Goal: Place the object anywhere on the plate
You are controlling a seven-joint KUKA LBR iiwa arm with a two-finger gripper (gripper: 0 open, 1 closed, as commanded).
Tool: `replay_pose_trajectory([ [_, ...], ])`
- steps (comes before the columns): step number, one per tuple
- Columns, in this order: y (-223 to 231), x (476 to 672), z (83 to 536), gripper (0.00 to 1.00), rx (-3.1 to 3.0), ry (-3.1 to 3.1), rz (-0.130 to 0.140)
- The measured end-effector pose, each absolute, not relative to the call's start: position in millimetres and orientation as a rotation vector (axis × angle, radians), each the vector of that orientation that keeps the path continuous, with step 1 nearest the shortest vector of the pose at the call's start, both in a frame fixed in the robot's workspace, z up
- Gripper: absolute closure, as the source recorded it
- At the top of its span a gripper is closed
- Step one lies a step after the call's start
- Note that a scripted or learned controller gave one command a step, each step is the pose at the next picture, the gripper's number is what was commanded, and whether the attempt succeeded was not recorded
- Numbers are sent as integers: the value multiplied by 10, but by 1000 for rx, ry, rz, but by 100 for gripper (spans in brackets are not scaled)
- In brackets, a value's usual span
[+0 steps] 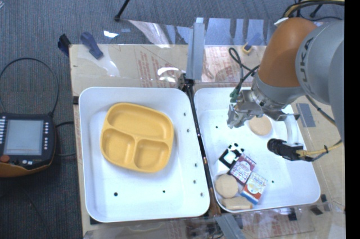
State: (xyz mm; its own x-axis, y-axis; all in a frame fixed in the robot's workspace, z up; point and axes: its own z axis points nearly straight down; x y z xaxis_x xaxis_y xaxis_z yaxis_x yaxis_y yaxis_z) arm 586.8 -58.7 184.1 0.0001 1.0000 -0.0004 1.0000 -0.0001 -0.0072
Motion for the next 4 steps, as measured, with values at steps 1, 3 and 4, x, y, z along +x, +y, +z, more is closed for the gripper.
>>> replay_pose_trajectory([
  [1, -577, 5888, 1860, 100, -2219, -2220, 4],
  [3, -403, 5934, 2130, 100, -2219, -2222, 0],
  [4, -7, 5678, 2853, 100, -2218, -2226, -4],
])
